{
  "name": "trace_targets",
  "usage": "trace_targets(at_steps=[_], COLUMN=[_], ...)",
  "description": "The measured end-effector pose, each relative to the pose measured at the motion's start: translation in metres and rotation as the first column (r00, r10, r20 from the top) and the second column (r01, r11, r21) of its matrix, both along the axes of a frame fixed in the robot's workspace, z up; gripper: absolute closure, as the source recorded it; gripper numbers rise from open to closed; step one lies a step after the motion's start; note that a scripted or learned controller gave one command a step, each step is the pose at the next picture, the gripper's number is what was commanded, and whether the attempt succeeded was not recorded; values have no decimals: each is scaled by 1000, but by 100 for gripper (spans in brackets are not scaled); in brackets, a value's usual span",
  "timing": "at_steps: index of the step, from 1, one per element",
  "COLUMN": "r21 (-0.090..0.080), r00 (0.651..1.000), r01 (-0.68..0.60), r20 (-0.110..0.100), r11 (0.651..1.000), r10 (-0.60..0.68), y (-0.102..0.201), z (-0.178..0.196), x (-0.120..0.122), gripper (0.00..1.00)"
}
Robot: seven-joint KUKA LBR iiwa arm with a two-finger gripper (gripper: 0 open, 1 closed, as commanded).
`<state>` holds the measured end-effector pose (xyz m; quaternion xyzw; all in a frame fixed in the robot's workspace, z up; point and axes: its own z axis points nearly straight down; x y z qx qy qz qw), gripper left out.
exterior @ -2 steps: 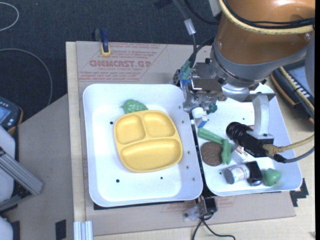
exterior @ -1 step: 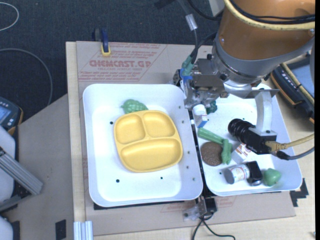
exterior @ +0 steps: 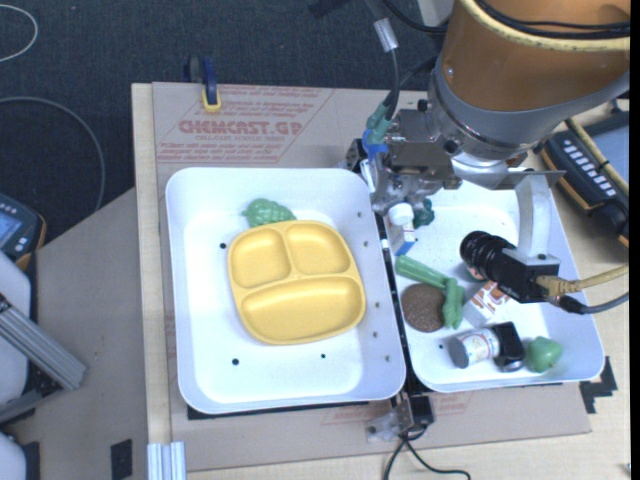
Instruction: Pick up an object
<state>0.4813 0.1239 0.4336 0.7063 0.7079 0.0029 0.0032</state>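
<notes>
Pincer (exterior: pixel 400 210) poised at the left edge of the right bin (exterior: pixel 432 360), beside the divide between the bins; whether it is released or clenched cannot be told; just in front of it, a green stick (exterior: pixel 425 274) touching a brown disc (exterior: pixel 422 308); nearer the front rim, a grey can (exterior: pixel 470 348), a black block (exterior: pixel 508 344) and a green lump (exterior: pixel 543 353); in the left bin (exterior: pixel 195 268), a yellow divided plate (exterior: pixel 296 286), with a green scrap (exterior: pixel 268 211) at its far edge.

arm (exterior: pixel 520 118) — grey, orange band | claw (exterior: pixel 402 213) — silver metal | black cables (exterior: pixel 392 66)
</notes>
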Motion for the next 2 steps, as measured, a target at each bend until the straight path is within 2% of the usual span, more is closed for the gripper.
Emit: trace_targets(at_steps=[1,2], r21=[-4,1], r00=[1000,1000], r01=[9,3], r20=[-23,-6], r11=[1000,1000], r10=[-9,-3], y=[-46,-43], z=[-124,-106], x=[-4,-2], gripper=[100,100])
